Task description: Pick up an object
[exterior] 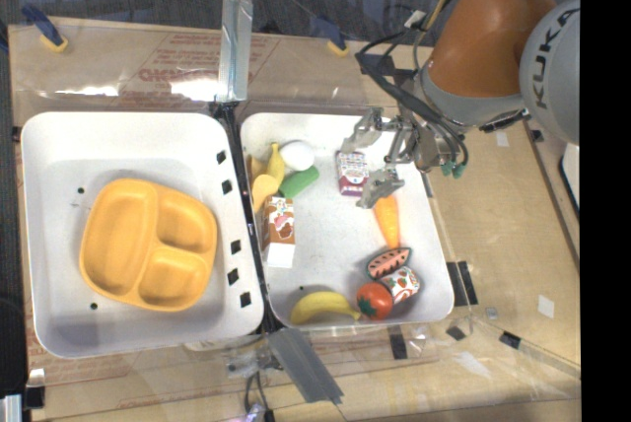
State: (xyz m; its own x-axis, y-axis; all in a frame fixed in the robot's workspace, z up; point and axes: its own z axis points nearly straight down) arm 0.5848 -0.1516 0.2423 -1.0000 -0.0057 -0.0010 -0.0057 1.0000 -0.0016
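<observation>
My gripper (378, 159) hangs over the upper right part of the right bin (325, 252), its two fingers spread apart and open. A small white and maroon carton (351, 173) sits just left of the fingertips; I cannot tell whether it touches them. An orange carrot (389, 218) lies right below the lower finger. Further down are a red patterned toy (387, 262), a small printed can (404, 284), a red tomato (374, 301) and a yellow banana (318, 306).
Along the right bin's left wall lie a white ball (298, 155), a green piece (301, 179), a yellow piece (266, 178) and a juice box (280, 221). The left bin (59, 154) holds a yellow compartment tray (148, 243). Cables hang by the wrist.
</observation>
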